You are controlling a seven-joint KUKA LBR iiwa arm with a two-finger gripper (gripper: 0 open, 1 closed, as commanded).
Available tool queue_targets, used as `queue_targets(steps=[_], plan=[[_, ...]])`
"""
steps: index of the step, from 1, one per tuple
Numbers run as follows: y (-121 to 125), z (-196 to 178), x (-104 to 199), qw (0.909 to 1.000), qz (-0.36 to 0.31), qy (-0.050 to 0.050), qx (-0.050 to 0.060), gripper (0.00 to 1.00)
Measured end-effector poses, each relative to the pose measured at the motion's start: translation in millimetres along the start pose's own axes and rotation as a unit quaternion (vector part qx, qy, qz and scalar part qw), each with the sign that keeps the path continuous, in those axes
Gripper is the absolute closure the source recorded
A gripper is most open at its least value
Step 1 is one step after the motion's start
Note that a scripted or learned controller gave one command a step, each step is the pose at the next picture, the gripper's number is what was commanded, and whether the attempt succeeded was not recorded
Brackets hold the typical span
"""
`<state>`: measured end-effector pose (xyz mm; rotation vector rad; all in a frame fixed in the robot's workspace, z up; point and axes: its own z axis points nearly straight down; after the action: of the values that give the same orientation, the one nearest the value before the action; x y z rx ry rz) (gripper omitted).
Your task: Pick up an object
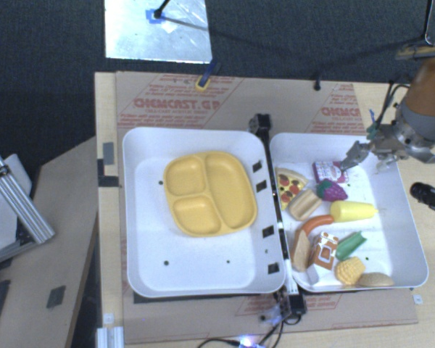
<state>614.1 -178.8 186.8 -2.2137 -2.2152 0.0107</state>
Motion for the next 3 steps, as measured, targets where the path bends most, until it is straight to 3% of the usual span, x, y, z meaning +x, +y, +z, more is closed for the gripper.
queue_targets(steps=[1, 3], plan=[[3, -8, 0, 1.0, -0.001, -0.001, -0.006, 0.0], [4, 105, 5, 1.0, -0.001, -0.001, -0.005, 0.0]])
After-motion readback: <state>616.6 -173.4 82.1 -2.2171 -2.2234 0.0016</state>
